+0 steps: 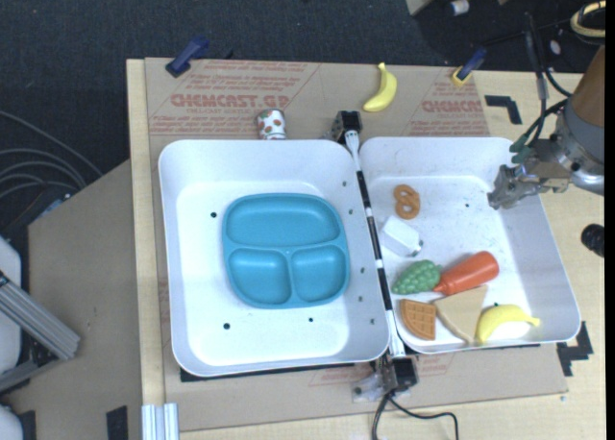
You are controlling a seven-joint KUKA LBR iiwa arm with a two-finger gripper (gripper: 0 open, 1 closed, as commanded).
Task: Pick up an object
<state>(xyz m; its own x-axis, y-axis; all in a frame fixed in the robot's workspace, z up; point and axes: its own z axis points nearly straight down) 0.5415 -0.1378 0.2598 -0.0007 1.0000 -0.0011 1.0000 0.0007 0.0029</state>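
A waffle (418,318) is lying nearest the camera, at six o'clock in the right bin (538,236), touching a tan slice of bread (462,313) and a yellow lemon (504,321). The left bin (187,236) is holding a blue divided plate (284,247). In the right bin's middle, green grapes (417,278) are sitting against an orange carrot (468,272), with a pretzel (406,201) at eleven o'clock. The gripper (505,190) is hanging at three o'clock, holding nothing; whether the claw is apart, I cannot tell.

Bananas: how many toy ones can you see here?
2. One banana lies on the bench behind the bins; another banana lies in the right bin's near corner. None seems hidden.
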